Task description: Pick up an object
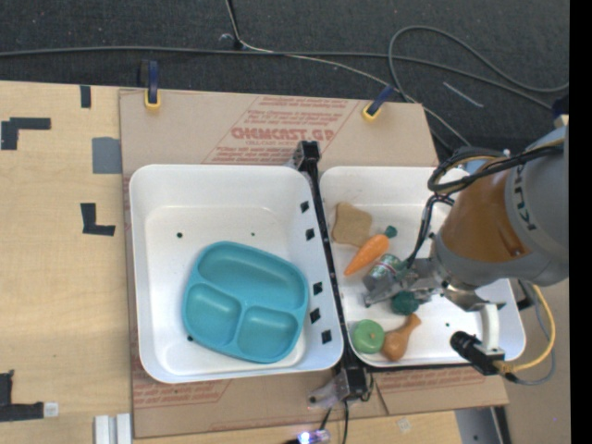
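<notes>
My claw [393, 285] sits low in the right bin [421, 178], down among the toys, but I cannot tell how it is set. A small can [385, 268] lies just under it, touching a carrot [366, 254]. I judge the can light, stiff and slippery; I'd take it across its round body. Nearby lie a bread slice [351, 224], a green disc [368, 336] and a drumstick [400, 336]. A blue tray [244, 302] rests in the left bin [153, 248].

One camera sits high above the table [55, 248] and looks down at a slant on both white bins [148, 248], fairly near.
</notes>
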Controlling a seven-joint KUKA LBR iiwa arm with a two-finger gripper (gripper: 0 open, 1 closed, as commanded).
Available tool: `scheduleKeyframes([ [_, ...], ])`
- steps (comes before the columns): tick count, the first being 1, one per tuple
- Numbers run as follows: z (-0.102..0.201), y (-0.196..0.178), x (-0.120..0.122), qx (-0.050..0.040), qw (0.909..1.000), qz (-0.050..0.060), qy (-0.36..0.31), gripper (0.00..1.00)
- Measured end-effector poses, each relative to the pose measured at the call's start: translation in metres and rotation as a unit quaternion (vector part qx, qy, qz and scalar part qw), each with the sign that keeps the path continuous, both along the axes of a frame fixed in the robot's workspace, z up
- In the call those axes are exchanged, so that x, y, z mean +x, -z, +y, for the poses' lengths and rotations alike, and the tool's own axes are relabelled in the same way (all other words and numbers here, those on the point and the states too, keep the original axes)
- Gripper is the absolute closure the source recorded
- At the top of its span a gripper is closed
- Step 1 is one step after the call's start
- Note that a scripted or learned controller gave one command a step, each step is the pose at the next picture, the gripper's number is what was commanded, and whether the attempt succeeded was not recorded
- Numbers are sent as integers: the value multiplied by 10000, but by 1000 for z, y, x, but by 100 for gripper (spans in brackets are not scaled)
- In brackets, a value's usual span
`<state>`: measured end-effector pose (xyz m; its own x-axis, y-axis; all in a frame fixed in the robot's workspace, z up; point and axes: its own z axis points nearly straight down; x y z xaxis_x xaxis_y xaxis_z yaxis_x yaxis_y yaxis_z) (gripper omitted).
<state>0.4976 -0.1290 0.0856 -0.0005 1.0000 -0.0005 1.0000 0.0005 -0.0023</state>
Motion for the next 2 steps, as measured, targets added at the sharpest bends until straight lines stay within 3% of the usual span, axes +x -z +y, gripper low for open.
scheduleKeyframes([
  [1,0,-13,1,3,10000,-6,-5,100],
  [2,-9,-60,3,-3,10000,-24,2,100],
])
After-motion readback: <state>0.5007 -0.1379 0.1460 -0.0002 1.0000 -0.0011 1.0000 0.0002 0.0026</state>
